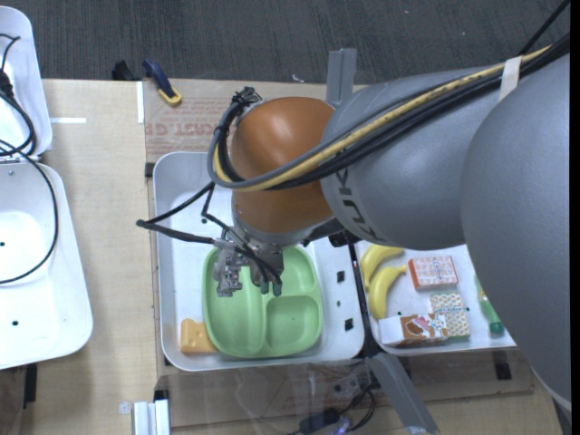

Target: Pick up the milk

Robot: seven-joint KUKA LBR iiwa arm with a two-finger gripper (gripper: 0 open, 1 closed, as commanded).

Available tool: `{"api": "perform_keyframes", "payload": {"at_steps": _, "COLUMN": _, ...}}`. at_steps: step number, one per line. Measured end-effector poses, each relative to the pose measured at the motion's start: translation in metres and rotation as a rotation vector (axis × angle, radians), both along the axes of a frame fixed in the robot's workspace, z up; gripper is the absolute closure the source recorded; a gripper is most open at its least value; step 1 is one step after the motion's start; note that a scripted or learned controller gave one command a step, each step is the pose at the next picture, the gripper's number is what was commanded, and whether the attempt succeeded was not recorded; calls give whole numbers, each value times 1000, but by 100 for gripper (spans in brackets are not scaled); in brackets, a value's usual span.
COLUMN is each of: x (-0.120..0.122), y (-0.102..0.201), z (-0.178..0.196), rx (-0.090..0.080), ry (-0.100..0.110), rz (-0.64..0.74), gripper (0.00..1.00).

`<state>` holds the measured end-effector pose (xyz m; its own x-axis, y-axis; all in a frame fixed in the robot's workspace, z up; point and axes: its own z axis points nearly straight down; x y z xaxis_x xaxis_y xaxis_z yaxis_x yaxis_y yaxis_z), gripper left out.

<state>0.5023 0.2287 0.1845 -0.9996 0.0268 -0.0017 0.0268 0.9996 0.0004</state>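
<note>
Arm (435,152) beside milk (426,329) (white carton, orange-brown print)

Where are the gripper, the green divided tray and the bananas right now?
gripper (246,281), camera view, midway between its fingertips above the tray.
green divided tray (294,320), camera view, on its bare lower right compartment.
bananas (381,275), camera view, on the yellow curved bodies in the right bin.

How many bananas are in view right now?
2: both bananas lie side by side at the right bin's left end, beside the cartons. The arm may hide others.
</note>
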Motion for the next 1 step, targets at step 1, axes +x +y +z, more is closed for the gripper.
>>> {"api": "perform_keyframes", "payload": {"at_steps": 1, "x": 1, "y": 0, "z": 8, "rx": 0, "ry": 0, "rz": -2, "gripper": 100}}
